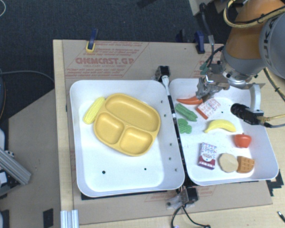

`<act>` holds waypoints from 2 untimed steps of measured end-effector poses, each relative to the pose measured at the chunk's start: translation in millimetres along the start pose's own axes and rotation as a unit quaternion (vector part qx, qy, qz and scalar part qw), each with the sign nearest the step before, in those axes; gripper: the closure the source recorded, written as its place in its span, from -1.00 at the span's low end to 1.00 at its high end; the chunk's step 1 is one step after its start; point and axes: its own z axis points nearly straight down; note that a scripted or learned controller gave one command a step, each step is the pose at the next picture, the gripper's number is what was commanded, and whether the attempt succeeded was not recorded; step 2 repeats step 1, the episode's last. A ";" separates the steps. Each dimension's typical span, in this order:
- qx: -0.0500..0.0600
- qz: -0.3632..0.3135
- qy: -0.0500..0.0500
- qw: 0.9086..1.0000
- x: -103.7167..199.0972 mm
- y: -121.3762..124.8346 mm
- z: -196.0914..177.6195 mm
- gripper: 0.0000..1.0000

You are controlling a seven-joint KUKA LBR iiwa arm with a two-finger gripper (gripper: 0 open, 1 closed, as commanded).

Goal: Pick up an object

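Jaws' state impossible to tell, gripper (205,90) low over a slim, curved orange-red chili pepper (190,100) lying beside a red-and-white packet (209,108) in the right bin (266,148).

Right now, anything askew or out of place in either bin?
Mostly tidy. The yellow divided plate sits rotated at a slant in the left bin, with the toy corn lying against its upper-left rim, not in a compartment. Nothing looks spilled or damaged; the right bin's toys lie scattered.
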 end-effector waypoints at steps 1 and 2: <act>-0.003 0.000 0.000 1.000 1.3 11.5 -15.8 1.00; -0.003 0.000 0.000 1.000 1.3 11.5 -15.8 1.00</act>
